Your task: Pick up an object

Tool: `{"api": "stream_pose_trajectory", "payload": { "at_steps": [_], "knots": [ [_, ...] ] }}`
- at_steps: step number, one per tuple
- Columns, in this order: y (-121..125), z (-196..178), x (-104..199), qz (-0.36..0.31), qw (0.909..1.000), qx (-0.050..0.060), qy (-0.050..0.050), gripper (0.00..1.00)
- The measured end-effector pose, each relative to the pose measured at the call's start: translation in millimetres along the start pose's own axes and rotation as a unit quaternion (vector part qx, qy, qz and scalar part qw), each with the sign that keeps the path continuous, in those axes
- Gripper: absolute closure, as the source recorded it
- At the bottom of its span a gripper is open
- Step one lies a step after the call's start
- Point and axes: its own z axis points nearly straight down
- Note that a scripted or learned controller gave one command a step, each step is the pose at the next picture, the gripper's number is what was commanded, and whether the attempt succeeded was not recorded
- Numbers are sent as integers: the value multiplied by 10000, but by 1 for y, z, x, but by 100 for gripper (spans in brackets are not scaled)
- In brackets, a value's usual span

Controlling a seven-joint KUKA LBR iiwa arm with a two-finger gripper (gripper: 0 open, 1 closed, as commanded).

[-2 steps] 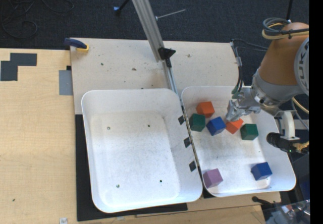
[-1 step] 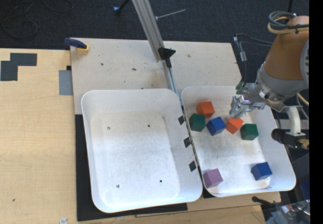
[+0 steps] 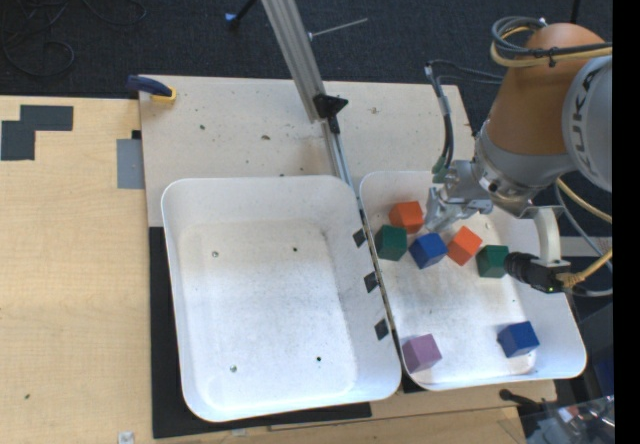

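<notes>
The right bin (image 3: 462, 310) holds several small blocks. Near its back lie an orange block (image 3: 406, 215), a green block (image 3: 391, 243), a blue block (image 3: 428, 250), a second orange block (image 3: 464, 246) and a second green block (image 3: 492, 260). Near the front rest a purple block (image 3: 421, 352) and another blue block (image 3: 518, 338). My gripper (image 3: 445, 222) hangs low over the back cluster, just above the blue block and between the two orange ones. I see no block lifted off the bin floor.
The left bin (image 3: 250, 184) sits beside the right one, with black clips (image 3: 366, 238) along the shared wall. A slanted aluminium bar (image 3: 295, 37) rises behind the bins. A blue-and-yellow clamp (image 3: 152, 88) lies at the bench's back left. Cables (image 3: 545, 272) trail at the right.
</notes>
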Motion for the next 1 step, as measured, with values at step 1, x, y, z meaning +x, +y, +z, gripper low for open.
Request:
{"api": "stream_pose_trajectory", "payload": {
  "at_steps": [1],
  "knots": [
    [8,-6,47,-2,10000,2,0,100]
  ]
}}
